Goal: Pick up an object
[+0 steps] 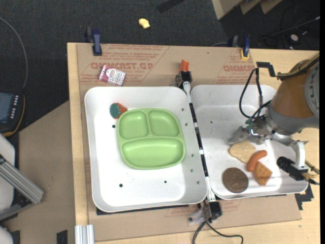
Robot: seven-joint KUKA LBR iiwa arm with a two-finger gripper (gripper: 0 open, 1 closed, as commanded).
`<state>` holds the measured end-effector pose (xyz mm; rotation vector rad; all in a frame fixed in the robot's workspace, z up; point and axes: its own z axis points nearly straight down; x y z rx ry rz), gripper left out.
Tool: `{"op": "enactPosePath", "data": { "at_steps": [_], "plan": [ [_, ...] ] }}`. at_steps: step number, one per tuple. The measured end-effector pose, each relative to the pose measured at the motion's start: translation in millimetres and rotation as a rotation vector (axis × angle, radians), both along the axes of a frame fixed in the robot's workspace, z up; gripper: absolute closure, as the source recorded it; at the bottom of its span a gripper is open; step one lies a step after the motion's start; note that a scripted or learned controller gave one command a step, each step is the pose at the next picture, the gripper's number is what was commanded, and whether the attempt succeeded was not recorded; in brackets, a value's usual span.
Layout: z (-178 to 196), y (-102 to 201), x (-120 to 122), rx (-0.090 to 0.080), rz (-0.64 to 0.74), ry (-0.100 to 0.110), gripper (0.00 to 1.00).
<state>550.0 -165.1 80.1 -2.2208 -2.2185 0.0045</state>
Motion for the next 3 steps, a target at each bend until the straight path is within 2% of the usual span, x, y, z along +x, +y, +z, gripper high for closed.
{"op": "enactPosePath", "data": {
  "at_steps": [1,2,3],
  "plan": [
    [80,-22,-26,-0.005,-0.001,-0.012,0.0],
    [4,-53,-70,0.006,0.002,-0.005,0.0],
    [4,32,-17,0.003,0.011,-0.009,0.0]
  ]
}}
